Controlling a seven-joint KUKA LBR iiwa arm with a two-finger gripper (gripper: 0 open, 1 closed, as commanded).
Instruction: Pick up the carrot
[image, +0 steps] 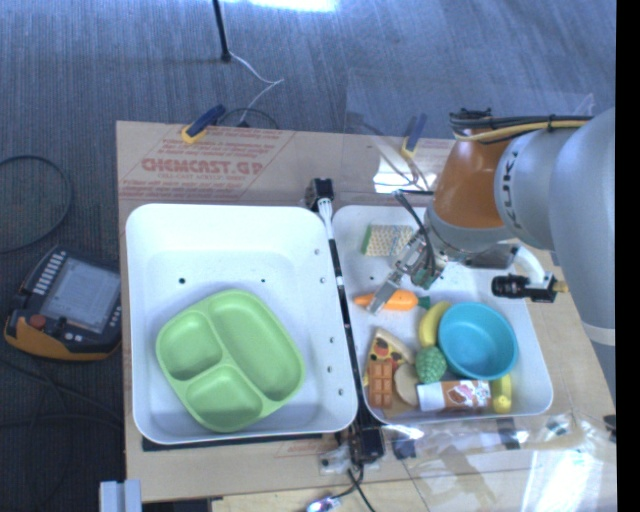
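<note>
The carrot (399, 299) is a small orange piece lying in the right bin (352, 262), near that bin's left wall and about halfway along it. My gripper (405, 277) hangs directly over it, reaching down from the grey and orange wrist at the upper right, and its tip sits at the carrot's upper edge. The wrist hides part of the bin behind it. The carrot rests on the bin floor.
Crowded around the carrot are a banana (430, 322), a blue bowl (477, 338), a green knobbly toy (431, 363), a pizza slice (384, 352) and a bottle (455, 395). A checkered pad (384, 240) lies behind. The left bin (170, 230) holds a green divided plate (230, 358).
</note>
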